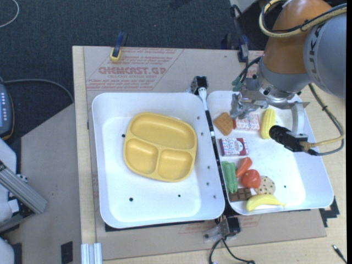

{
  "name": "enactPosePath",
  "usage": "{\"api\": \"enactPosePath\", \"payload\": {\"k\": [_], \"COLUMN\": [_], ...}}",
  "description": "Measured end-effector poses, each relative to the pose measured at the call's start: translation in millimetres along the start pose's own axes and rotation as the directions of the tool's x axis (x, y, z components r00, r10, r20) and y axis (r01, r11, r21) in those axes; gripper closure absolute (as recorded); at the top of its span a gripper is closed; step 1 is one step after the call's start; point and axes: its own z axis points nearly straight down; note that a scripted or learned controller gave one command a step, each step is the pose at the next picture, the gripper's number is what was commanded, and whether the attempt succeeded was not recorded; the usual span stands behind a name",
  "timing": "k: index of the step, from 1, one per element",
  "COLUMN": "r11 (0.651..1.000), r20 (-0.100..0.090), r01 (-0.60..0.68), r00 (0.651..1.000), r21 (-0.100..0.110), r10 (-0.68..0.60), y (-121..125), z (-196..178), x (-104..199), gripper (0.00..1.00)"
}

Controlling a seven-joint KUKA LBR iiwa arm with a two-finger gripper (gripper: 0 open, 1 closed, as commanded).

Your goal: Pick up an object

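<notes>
The arm comes in from the right and the tool (242,108) is down in the far part of the right bin (308,175), right over the cluster of toy food there. Its tip sits just above the pink-and-white packet (248,123), with the waffle-looking cracker (224,124) just to its left and the corn cob (268,123) just to its right. The wrist hides the tip, so I honestly can't tell whether the tool is spread or closed, and I can't see anything between its tips, so I wouldn't call anything grabbed yet.

Any of those three is a fair target. The rest of the bin holds a small red box (232,146), a green pepper (228,176), a carrot (243,165), a tomato (251,177), a cookie (266,185), a chocolate bar (242,194) and a banana (262,202) near the front. The left bin (104,147) just has the yellow divided plate (160,146).

My take on doing this well: that far corner is crowded, so commit to one item. The packet lies flat and is probably hard to pinch, while the corn cob is rounder and looks easier. Centre over it, straddle the short width, close, then lift straight up so the neighbours don't get dragged.
</notes>
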Motion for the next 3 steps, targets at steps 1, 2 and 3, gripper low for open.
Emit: {"api": "enactPosePath", "payload": {"k": [1, 2, 3], "r11": [1.0, 1.0, 1.0], "r20": [0.0, -0.001, 0.002], "r01": [-0.001, -0.001, -0.006], "r00": [1.0, 1.0, 1.0], "r21": [0.001, -0.002, 0.001], "r10": [0.001, 0.001, 0.006], "y": [23.6, 50.7, 57.7], "z": [10.3, -3.8, 5.1], "x": [43.6, 96.0, 103.7], "gripper": [1.0, 1.0, 1.0]}}
